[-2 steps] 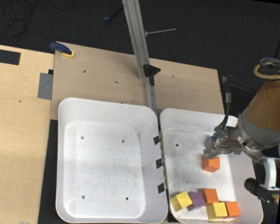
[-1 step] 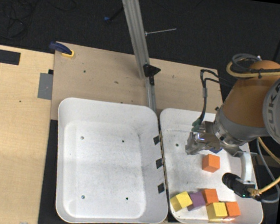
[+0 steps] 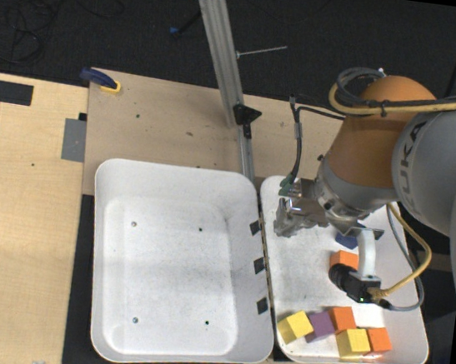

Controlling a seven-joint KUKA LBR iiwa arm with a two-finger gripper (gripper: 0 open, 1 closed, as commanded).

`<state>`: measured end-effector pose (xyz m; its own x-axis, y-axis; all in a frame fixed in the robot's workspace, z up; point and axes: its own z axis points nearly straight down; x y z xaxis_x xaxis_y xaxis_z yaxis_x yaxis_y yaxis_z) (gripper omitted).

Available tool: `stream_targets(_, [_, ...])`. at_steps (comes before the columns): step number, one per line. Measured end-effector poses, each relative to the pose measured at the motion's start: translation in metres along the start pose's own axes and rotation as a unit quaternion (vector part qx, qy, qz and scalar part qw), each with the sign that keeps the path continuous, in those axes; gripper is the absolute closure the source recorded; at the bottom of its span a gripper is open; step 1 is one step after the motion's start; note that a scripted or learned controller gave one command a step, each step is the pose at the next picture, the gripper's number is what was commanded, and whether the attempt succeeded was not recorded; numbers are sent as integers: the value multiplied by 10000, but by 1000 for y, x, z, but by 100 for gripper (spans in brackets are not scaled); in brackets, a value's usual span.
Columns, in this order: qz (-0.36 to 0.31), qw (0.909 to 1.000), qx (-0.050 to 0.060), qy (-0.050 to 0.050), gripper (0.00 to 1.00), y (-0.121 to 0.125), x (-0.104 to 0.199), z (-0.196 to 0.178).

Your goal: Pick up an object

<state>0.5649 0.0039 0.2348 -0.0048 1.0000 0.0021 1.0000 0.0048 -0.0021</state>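
Note:
My gripper (image 3: 288,219) hangs over the upper left part of the right bin (image 3: 280,294), below the orange wrist band. Its metal fingers point down toward the bin floor, with no object visible between them. Several small blocks lie in the bin's lower corner: a yellow block (image 3: 295,324), a purple block (image 3: 322,324), an orange block (image 3: 344,317), a second yellow block (image 3: 352,343) and another orange block (image 3: 379,339). One more orange block (image 3: 343,260) sits further up, partly hidden behind the arm's white fitting, with a blue piece (image 3: 346,236) just above it.
The left bin (image 3: 119,178) lies beside the right one, with black clips along the shared rim. A slanted aluminium rail (image 3: 224,59) rises behind the bins. The arm's cables and a black-tipped white fitting (image 3: 359,279) hang over the right bin.

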Motion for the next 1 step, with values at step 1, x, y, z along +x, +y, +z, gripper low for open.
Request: stream_targets(1, [0, 10000, -2, -5, 100, 16, 57, -5])
